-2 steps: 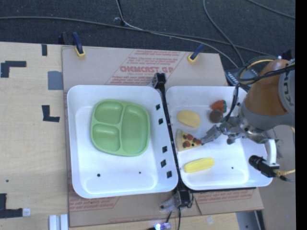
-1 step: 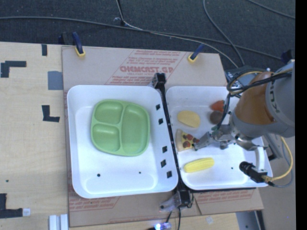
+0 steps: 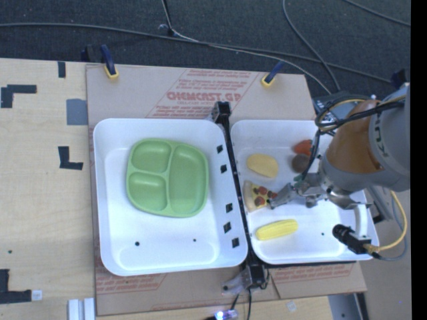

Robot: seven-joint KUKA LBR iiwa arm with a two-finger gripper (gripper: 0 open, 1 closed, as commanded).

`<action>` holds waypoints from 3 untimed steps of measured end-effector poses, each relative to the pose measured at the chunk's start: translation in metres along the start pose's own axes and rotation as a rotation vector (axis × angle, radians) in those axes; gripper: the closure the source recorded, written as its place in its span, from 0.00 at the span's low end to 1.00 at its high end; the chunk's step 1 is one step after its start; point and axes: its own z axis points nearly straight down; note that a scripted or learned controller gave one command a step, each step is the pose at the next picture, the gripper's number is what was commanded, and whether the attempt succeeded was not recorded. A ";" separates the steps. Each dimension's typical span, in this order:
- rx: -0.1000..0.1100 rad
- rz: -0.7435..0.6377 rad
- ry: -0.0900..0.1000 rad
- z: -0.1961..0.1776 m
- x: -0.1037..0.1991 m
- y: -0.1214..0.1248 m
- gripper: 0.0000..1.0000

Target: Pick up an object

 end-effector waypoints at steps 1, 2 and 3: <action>-0.003 0.000 -0.003 -0.010 0.000 0.000 1.00; -0.003 -0.001 0.000 -0.071 0.005 0.000 1.00; -0.003 0.000 -0.001 -0.117 0.001 -0.005 1.00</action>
